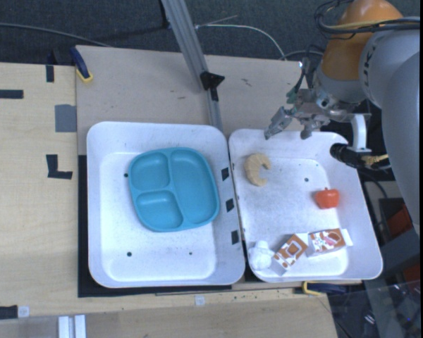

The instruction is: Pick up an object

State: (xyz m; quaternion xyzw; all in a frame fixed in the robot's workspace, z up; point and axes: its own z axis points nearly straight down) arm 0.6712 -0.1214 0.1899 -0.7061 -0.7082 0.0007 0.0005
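Observation:
My gripper hangs over the far rim of the right bin, its two fingers spread apart with nothing between them. A tan croissant lies in that bin just below and left of the gripper. A small red tomato-like object sits toward the bin's right side. Along the near edge lie two red-and-white snack packets and a small white object.
The left bin holds a blue divided plate. A slanted metal post rises behind the bins. The grey arm with its orange band fills the upper right.

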